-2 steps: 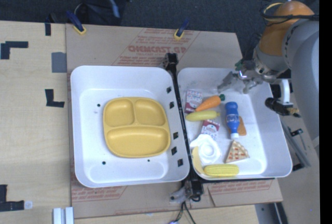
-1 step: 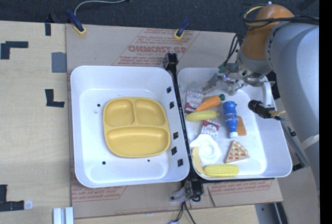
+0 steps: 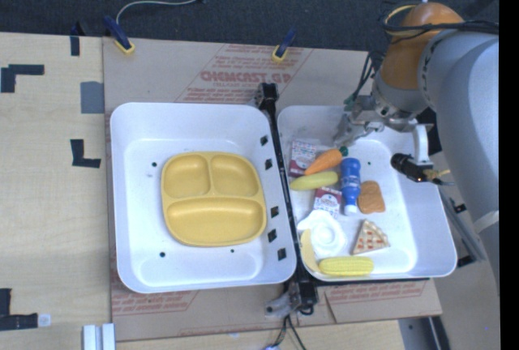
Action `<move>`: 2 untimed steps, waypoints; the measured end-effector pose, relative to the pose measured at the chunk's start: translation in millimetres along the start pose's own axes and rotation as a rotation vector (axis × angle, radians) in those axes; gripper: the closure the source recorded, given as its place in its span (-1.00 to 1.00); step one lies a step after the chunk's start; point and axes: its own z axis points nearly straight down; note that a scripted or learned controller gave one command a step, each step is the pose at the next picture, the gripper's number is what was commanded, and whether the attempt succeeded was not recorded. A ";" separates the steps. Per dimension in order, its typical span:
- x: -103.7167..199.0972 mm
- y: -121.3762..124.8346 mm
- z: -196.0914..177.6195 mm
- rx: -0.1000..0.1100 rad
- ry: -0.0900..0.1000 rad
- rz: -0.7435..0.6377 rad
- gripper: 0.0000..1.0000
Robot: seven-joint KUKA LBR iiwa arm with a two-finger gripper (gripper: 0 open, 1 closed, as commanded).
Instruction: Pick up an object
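Observation:
The right bin [image 3: 422, 247] holds several toy foods. An orange carrot [image 3: 326, 160] lies beside a blue bottle [image 3: 350, 179], and a yellow piece [image 3: 314, 181] sits just below the carrot. A brown cracker [image 3: 372, 197], a pizza slice [image 3: 370, 238], a corn cob [image 3: 346, 266] and a white cup [image 3: 325, 232] lie toward the front. Two red-and-white packets [image 3: 303, 152] [image 3: 327, 201] are on the bin's left side. My gripper [image 3: 347, 132] hangs over the back of this bin, just above and right of the carrot's tip, with nothing seen held in it.
The left bin [image 3: 134, 178] holds a yellow divided tray [image 3: 213, 198]. A black divider clamp [image 3: 267, 95] sits between the bins. The grey arm [image 3: 466, 97] covers the right bin's far right corner. Yellow clips [image 3: 120, 36] and a cable lie behind.

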 end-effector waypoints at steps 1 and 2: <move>-0.2 -0.1 0.2 0.000 -0.001 0.000 -1.00; 24.7 -0.8 11.0 0.003 0.001 0.002 -1.00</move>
